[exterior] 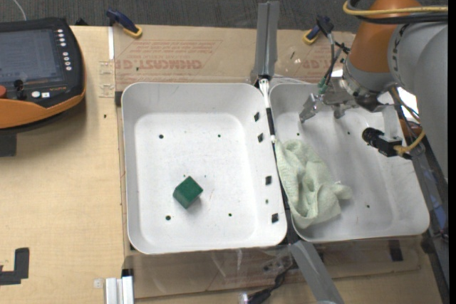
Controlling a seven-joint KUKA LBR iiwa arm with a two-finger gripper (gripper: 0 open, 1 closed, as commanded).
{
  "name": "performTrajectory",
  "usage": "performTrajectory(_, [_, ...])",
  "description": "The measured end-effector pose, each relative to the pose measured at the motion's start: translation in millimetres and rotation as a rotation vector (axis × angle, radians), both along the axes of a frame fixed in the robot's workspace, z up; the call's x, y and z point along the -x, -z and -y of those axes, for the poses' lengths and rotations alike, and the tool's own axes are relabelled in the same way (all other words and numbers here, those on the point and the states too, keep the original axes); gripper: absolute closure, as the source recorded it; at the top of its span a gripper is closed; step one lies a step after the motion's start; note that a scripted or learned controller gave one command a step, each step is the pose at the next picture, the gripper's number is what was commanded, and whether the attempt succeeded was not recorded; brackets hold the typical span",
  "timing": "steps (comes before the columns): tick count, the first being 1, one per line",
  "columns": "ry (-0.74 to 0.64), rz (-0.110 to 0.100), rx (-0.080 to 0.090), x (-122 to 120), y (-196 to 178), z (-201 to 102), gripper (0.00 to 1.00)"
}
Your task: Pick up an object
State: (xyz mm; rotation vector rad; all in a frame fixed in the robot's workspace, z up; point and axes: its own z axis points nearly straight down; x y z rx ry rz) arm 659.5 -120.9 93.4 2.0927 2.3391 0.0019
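I see the jaws point(322, 107) apart over the right bin's point(399, 224) far edge, cloth point(308, 185) nearer, green block point(188, 192) in the left bin point(142, 153)

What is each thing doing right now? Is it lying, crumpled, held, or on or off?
Small green cube: resting on the left white bin's floor, untouched.
Pale green cloth: crumpled in a heap against the right white bin's left wall.
Two-finger gripper: above the right bin, nothing between its fingers.
Orange-edged control tablet: lying on the bench, screen too dim to tell on or off.
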Motion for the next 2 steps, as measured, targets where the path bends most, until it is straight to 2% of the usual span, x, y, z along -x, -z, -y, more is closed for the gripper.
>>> performTrajectory(1, [0.001,0.002,0.001,-1,-10,1,1.0])
performTrajectory(2, [-0.02,-0.003,0.0,0,-99,-77,1.0])
